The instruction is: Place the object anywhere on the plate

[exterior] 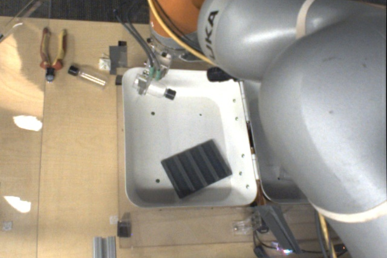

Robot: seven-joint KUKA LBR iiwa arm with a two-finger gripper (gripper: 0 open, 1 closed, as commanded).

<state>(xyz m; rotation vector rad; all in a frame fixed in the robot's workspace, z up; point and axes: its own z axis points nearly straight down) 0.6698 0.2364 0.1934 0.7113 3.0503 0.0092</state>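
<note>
Red-handled pliers (52, 51) lie on the wooden bench (72, 148) at far left, with a small clear vial with a black cap (87, 75) just beside them. The shallow white plastic bin (181, 124) holds a dark ribbed rectangular plate (196, 168) near its front. The gripper (151, 78) hangs over the bin's back-left corner; whether anything is grasped I cannot tell. The object is not identifiable.
</note>
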